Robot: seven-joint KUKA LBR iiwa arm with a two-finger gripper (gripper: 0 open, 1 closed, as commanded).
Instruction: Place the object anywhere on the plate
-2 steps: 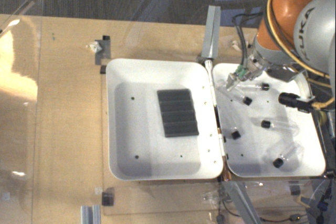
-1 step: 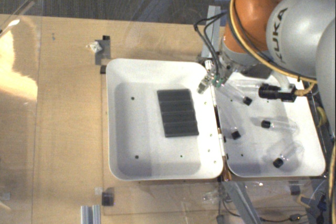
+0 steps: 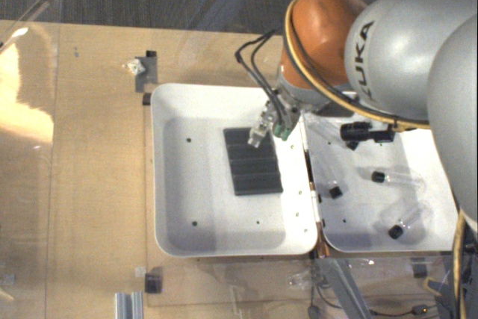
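The jaws [image 3: 269, 125] are seen over the upper right corner of the dark ribbed plate [image 3: 253, 161] in the left bin [image 3: 172, 235]; their state cannot be told. A green object [image 3: 281, 132] is glimpsed right beside them, above the plate's edge.

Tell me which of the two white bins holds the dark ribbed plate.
The left bin holds the dark ribbed plate; the right bin holds only small scattered items.
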